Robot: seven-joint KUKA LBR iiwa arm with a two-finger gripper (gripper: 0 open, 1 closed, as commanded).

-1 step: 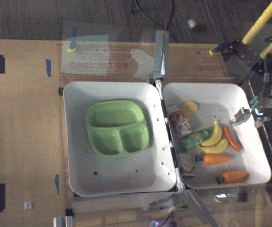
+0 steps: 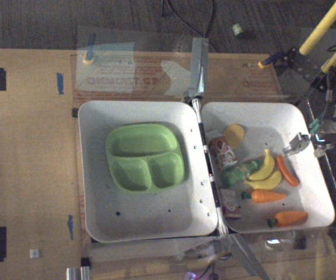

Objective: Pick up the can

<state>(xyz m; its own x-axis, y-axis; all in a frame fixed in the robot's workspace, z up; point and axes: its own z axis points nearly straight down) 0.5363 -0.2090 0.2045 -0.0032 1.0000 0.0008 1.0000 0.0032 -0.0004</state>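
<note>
Lying on its side in the right bin, the can rests against the divider wall, its long axis running from upper left to lower right, just beside the green bottle and 2 bananas. The gripper hovers at the bin's right rim, holding nothing; its opening cannot be told. A good approach would close across the can's narrow width.

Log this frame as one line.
phase: approach | gripper: over right bin, right edge | can: lying at left wall, untouched | green tray: left bin
</note>
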